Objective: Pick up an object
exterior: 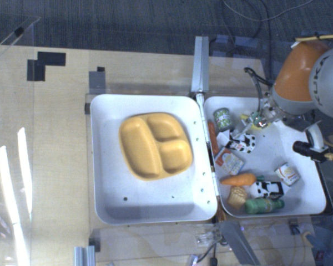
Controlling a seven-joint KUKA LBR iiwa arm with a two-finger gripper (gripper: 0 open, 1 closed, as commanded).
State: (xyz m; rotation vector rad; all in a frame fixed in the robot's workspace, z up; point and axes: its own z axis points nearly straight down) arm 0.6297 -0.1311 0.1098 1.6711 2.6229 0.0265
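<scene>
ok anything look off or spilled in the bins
Nothing spilled or damaged. The right bin is a loose jumble: a can on its side, a carrot, a green bottle lying flat, and cartons at odd angles. The yellow tray sits slightly rotated in the left bin.

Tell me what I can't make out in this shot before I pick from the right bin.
- Gripper: too small and cluttered in the camera view to read its finger state.
- Arm: cut off by the right edge.
- Labels on the green can and small packet: too small to read.
- Red item by the divider: partly hidden by neighbours.
</scene>
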